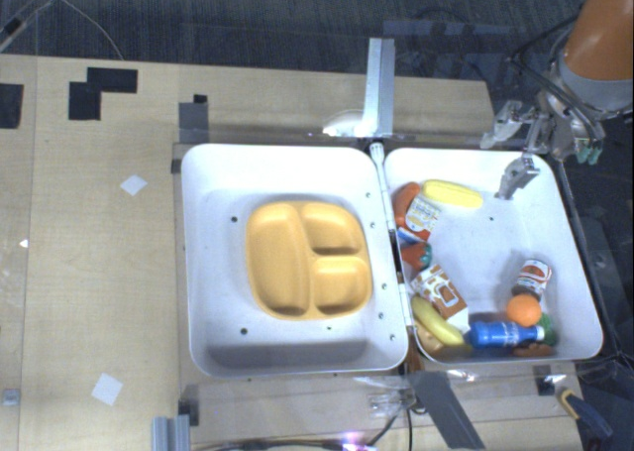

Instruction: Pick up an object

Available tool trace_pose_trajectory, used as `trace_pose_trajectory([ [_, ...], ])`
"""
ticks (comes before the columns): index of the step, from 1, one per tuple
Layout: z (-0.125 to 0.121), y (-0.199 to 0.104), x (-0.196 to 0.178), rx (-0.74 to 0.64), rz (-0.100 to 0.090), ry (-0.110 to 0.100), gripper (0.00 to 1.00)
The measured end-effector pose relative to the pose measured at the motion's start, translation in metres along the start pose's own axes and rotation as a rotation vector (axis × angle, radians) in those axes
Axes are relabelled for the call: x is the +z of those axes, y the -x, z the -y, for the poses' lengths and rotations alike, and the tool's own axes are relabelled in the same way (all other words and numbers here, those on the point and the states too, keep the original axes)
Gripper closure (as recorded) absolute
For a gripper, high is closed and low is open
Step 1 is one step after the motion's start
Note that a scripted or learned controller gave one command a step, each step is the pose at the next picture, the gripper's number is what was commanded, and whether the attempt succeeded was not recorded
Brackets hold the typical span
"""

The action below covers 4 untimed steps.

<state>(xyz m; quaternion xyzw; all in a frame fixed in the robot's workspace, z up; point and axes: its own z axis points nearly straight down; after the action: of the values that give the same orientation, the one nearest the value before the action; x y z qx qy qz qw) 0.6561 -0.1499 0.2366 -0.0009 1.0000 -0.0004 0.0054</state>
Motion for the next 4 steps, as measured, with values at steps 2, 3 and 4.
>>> trace_pose_trajectory([
  [2, -0.011, 0.014, 0.031, 0.463, -0.003, -0.001, 0.0],
  [3, -0.009, 0.005, 0.013, 0.521, 0.0, 0.0, 0.0],
  [4, -0.017, 0.003, 0.082, 0.939, -0.006, -0.003, 0.0],
])
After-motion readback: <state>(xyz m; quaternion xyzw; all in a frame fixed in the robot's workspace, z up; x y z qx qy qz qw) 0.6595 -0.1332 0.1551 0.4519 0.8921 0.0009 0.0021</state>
